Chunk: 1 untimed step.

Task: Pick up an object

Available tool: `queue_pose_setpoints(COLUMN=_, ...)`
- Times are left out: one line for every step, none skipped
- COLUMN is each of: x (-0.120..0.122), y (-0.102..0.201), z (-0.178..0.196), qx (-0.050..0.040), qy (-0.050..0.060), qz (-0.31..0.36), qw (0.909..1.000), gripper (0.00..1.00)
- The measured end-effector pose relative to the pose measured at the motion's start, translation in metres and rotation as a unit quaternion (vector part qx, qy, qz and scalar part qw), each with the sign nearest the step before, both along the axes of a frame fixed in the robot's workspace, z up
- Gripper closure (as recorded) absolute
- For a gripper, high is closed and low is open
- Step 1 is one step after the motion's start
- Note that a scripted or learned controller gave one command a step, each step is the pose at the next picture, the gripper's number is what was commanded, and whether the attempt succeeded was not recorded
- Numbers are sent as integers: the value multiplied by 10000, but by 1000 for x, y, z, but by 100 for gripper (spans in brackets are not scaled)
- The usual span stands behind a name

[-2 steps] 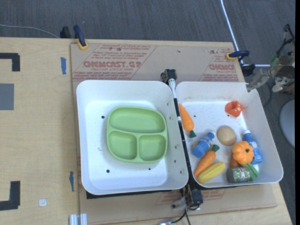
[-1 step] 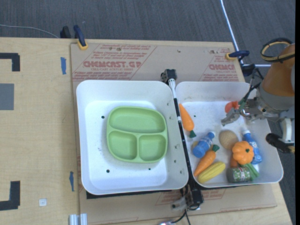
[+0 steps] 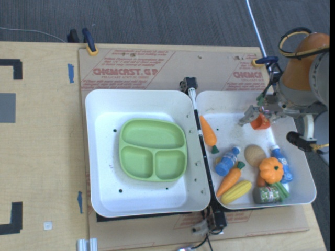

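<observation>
Reaching in from the right, the grey arm (image 3: 314, 82) with its orange band hangs over the upper part of the right bin (image 3: 230, 104). Its gripper (image 3: 259, 116) has a small orange-red object (image 3: 259, 122) sitting at its tip, apparently between the fingers, though whether they truly clamp it cannot be told from this angle.

Below it in the same bin lie a carrot (image 3: 208, 132) along the left wall, a blue bottle (image 3: 226, 162), a brown potato-like piece (image 3: 255, 154), a second carrot (image 3: 230, 178), a yellow corn cob (image 3: 236, 191), an orange pumpkin (image 3: 270, 170), a second blue bottle (image 3: 279, 158) just beside it and a green can (image 3: 268, 194).

The left bin (image 3: 99, 140) holds a green divided plate (image 3: 153, 149). Both bins rest on a cardboard sheet (image 3: 131, 67) on the desk (image 3: 36, 140).
</observation>
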State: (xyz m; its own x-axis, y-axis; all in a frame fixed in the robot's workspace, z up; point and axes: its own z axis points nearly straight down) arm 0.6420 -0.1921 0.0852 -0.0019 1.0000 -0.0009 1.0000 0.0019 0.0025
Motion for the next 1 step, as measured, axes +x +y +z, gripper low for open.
queue_pose_setpoints(x=1, y=0, z=11, qx=-14, qy=-20, qz=10, qw=10000, gripper=100)
